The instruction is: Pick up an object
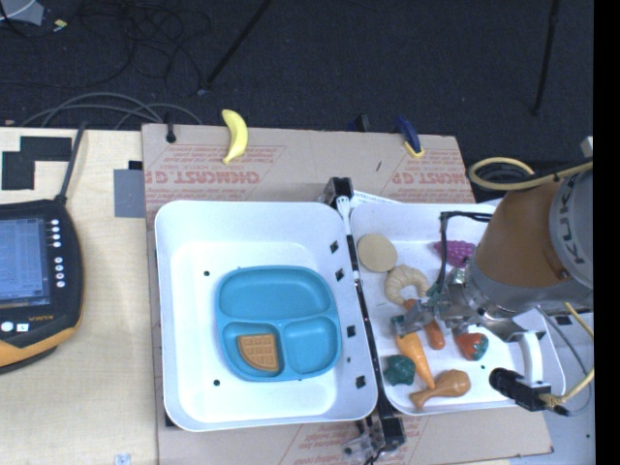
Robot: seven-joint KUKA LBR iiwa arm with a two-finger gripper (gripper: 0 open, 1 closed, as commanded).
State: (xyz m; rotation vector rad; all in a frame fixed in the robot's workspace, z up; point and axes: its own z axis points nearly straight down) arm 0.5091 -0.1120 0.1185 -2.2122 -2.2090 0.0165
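Observation:
The right bin (pixel 387 223) holds several toy foods: a round tan biscuit (pixel 377 253), a pale croissant (pixel 405 281), an orange carrot (pixel 417 353), a small red sausage (pixel 434 335), a red strawberry (pixel 472 344), a dark green piece (pixel 398 367), a brown drumstick (pixel 442 387) and a purple item (pixel 457 252). My gripper (pixel 418 311) is low in this bin. It sits just below the croissant and above the carrot and sausage. The arm's wrist hides what lies to its right.
The left bin (pixel 184 260) holds a blue divided plate (pixel 276 294) with a waffle (pixel 258 353) in its lower left compartment. A yellow banana (pixel 233 134) and a blue clamp (pixel 411 136) lie on the cardboard behind the bins. A teach pendant (pixel 29 279) rests at far left.

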